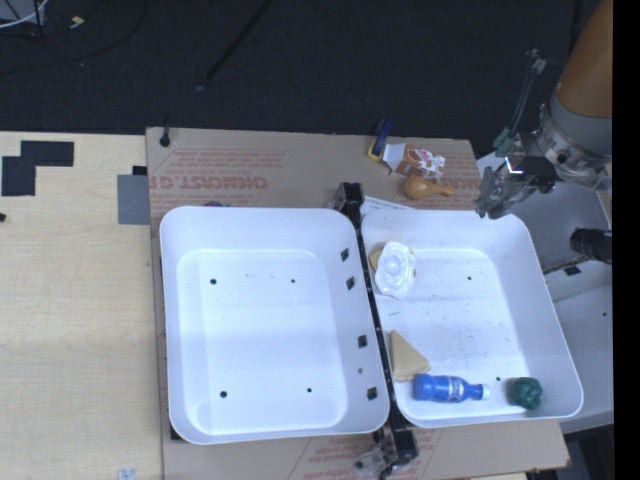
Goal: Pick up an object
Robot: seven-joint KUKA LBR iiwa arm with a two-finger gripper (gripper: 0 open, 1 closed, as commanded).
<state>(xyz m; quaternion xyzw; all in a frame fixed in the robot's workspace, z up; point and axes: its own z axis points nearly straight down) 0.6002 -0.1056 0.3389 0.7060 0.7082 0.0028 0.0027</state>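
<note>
- Up at two o'clock, past the far right corner of the right bin, my gripper hangs over the rim and the cardboard; I cannot tell how it is set, and nothing shows in it.
- My wrist with its orange band rises behind it, toward the upper right edge.
- Near the bin's ten o'clock side, close to the divider, a crumpled white object lies on top of a tan piece that peeks out at its left.
- Toward seven o'clock in the same bin, a tan wedge rests against the left wall.
- Just below the wedge, at six o'clock, a blue bottle lies on its side, its pale cap pointing right.
- At five o'clock, near the front right corner, a green lump sits just beside the bottle's cap, apart from it.
- Outside the bins, at twelve o'clock on the cardboard, an orange item lies next to a red-and-white wrapper and a blue-and-yellow piece.
- Over at nine o'clock from all this, the left bin sits beside the right one.
</note>
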